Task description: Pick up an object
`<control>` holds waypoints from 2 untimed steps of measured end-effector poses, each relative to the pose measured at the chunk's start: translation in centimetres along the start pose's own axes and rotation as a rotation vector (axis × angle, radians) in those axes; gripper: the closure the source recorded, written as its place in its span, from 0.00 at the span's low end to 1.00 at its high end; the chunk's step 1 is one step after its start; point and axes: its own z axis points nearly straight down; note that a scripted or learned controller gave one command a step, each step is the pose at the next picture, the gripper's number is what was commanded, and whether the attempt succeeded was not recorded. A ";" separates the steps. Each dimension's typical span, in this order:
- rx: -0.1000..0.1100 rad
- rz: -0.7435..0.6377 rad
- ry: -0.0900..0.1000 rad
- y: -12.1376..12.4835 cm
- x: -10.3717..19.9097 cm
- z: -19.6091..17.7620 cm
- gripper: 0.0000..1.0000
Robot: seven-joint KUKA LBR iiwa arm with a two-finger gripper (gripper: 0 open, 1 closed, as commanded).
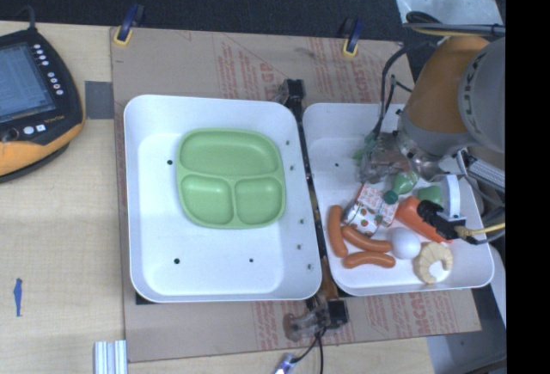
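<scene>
Toy food [378, 230] lies heaped in the right bin [331, 131], within arm's reach; end effector [384, 159] hovers above, state indiscernible.

the arm [447, 101] reaches down into the right bin [331, 192], over toy food heaped in its near right corner: sausages [357, 245], an egg [406, 243], a carrot [421, 217]. the left bin [146, 192] holds a green divided plate [230, 177].
</scene>
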 end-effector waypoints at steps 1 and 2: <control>0.000 0.000 0.000 0.0 0.0 0.0 0.00; -0.005 0.007 0.004 6.5 -1.2 0.9 0.00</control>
